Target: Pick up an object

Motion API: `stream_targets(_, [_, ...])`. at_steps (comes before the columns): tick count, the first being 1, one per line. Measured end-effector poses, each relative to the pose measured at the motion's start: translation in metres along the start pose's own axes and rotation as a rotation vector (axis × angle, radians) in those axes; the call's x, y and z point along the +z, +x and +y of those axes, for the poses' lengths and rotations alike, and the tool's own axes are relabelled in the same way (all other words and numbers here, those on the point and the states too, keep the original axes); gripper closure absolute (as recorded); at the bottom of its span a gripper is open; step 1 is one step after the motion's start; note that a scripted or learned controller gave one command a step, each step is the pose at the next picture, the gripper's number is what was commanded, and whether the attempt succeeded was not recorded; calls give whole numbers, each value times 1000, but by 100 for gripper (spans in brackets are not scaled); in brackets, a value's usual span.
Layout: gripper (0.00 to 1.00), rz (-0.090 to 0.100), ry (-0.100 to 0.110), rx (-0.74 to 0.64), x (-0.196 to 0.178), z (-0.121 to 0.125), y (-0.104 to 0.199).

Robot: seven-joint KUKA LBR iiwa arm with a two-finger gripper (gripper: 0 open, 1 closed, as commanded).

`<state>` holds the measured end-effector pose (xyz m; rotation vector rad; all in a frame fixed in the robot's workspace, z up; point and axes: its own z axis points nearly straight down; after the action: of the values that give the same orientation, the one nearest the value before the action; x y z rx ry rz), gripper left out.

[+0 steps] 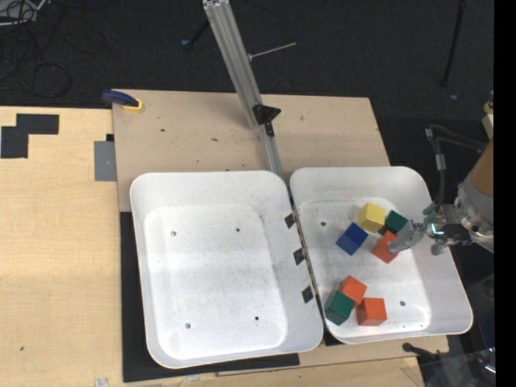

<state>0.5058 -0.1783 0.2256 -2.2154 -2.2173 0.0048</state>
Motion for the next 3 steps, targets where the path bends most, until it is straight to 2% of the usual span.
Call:
stream_targets(1, [0,-1,-5,3,-2,1,-1])
stream_targets(3, [0,1,2,2,125,-4,-5])
